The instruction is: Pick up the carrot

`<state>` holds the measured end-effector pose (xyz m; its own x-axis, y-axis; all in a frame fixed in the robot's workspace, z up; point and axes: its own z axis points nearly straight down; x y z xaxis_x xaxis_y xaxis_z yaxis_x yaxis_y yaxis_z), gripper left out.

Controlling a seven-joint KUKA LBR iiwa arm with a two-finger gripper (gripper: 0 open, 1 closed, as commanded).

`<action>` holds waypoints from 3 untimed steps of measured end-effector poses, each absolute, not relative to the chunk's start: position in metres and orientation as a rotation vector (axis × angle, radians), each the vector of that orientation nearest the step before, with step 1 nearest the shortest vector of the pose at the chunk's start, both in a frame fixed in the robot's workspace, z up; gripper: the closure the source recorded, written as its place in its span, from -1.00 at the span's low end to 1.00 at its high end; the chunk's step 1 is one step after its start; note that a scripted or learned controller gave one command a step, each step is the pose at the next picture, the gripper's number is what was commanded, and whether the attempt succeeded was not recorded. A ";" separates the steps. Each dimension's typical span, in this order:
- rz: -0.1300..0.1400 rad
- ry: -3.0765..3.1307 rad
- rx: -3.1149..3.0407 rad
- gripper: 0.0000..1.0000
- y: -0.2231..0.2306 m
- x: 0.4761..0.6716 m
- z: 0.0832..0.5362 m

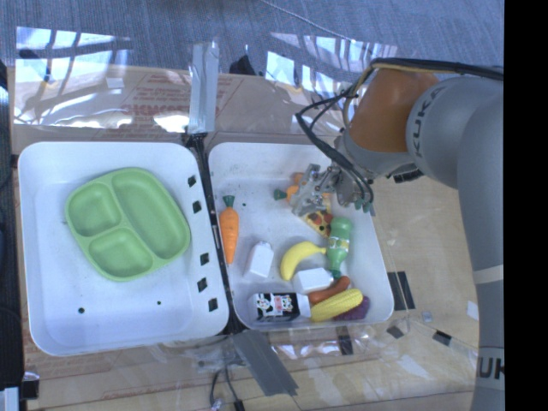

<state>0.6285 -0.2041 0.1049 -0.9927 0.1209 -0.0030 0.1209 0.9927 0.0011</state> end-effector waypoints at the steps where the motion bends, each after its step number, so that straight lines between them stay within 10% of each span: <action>1: 0.002 3.076 0.610 1.00 -0.120 0.625 0.170; 2: 0.001 2.950 1.077 1.00 -0.071 0.637 0.194; 3: -0.001 2.950 1.078 -1.00 -0.072 0.637 0.193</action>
